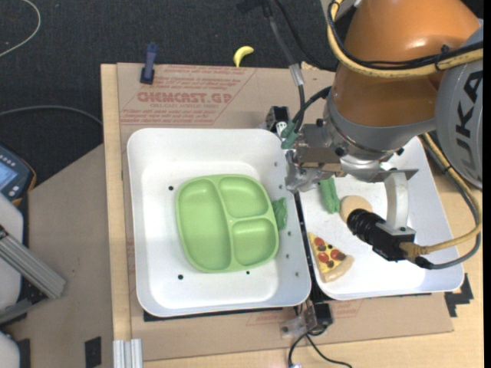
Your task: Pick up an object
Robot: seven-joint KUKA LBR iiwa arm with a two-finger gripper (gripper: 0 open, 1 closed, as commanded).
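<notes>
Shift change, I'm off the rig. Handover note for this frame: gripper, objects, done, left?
Gripper: low over the right bin's left edge, by the divider; open or shut can't be told, and nothing is visibly held.
Right bin: pizza slice toy near the front-left corner, green piece just under the wrist, tan round piece beside it.
Left bin: green divided plate in the middle.
Done: no confirmed pick.
Left: grasp one object and lift it clear; the green piece looks nearest.
</notes>
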